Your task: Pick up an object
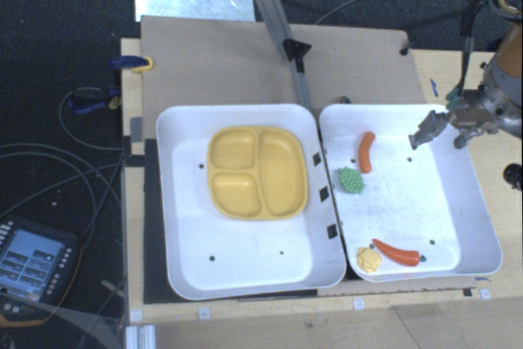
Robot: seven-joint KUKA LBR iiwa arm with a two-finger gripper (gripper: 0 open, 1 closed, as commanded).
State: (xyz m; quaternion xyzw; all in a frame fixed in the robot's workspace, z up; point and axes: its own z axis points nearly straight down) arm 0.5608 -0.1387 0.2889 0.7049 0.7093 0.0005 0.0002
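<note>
Small orange plastic toy sausage [366, 152] lies in the upper left of the right white bin [470, 208], long axis near vertical in frame.

It looks light, stiff and slick; a grip across its narrow middle should suit. The grey two-finger gripper [445, 131] hangs to its right, fingers spread, holding nothing.

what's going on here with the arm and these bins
The arm's gripper is open above the upper right part of the right bin, holding nothing. That bin holds two orange sausage-shaped toys, a green piece and a yellow piece. The left bin holds a yellow divided plate.
</note>
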